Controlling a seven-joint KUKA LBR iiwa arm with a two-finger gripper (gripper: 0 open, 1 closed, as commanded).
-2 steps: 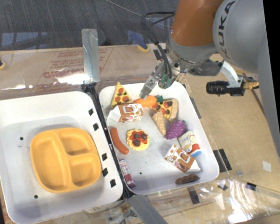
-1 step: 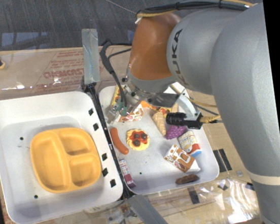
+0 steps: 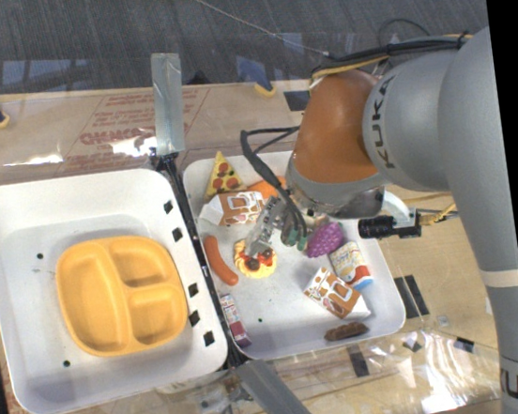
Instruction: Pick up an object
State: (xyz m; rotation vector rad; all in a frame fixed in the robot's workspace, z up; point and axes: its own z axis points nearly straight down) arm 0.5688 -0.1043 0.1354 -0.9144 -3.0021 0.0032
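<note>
While positioned low over the right bin, the end effector touches a yellow toy at the bin's nine o'clock; grip state cannot be determined.

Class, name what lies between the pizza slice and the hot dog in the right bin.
In the camera view, a small brown-and-white carton lies between the pizza slice and the hot dog.

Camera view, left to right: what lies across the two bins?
Yellow divided plastic tray in the left white bin → red toy sausage → yellow-and-red toy food under the gripper → purple toy grape bunch → small printed can.
</note>
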